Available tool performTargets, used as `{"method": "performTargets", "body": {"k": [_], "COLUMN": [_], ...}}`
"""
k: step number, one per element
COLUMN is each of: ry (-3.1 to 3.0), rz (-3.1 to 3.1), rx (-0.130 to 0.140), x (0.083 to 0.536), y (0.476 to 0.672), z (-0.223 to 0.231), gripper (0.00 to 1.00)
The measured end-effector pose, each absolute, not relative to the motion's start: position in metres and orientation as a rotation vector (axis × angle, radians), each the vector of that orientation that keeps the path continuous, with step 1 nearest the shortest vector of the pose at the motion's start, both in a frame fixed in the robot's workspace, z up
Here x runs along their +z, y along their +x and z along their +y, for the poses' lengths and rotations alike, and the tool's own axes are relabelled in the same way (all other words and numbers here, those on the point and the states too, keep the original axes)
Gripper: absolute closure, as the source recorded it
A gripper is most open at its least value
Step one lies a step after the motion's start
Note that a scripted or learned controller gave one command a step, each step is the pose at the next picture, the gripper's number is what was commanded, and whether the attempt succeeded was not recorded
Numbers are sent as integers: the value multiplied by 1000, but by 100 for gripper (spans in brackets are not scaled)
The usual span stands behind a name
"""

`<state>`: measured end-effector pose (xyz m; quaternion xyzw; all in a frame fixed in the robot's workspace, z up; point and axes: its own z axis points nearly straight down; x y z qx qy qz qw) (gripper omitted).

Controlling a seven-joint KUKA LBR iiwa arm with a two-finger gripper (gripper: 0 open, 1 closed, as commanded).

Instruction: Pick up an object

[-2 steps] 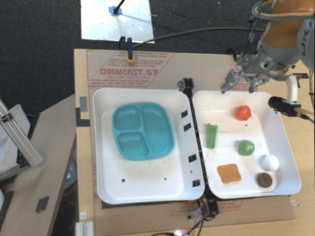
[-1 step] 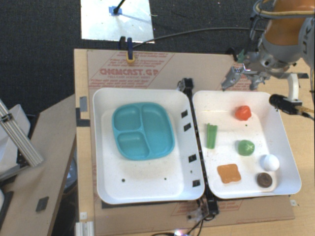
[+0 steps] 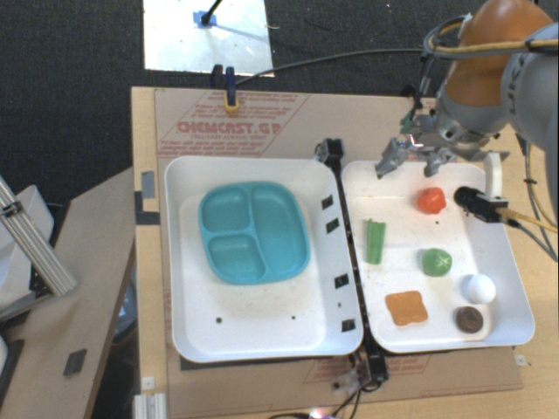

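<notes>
- The gripper [image 3: 414,158] hangs over the far edge of the right bin [image 3: 507,260], its fingers spread apart with nothing between them.
- Nearest to it is a small red tomato-like toy [image 3: 430,201], lying near the bin's far wall, just beside a black fitting on the right rim.
- That toy looks light and stiff, probably smooth plastic; being round, it may roll or squirt out of a shallow pinch, so a grip across its widest middle seems safest. It has no clear long axis.
- The green stalk-shaped piece [image 3: 375,241] lies near the bin's left wall, its long axis running toward and away from the camera; a pinch across its narrow width would suit.
- Further forward sit a green round toy [image 3: 437,262], a white ball [image 3: 478,288], an orange flat piece [image 3: 406,307] and a brown disc [image 3: 469,319], all apart from one another.
- The left bin [image 3: 188,321] holds a blue divided plate [image 3: 254,233].
</notes>
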<state>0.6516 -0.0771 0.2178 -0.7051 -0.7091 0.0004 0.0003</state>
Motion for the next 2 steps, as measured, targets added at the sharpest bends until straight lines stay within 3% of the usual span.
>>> {"method": "performTargets", "body": {"k": [2], "ry": [-2220], "rz": [-2223], "rx": [0], "x": [118], "y": [640], "z": [-84], "gripper": [0]}}
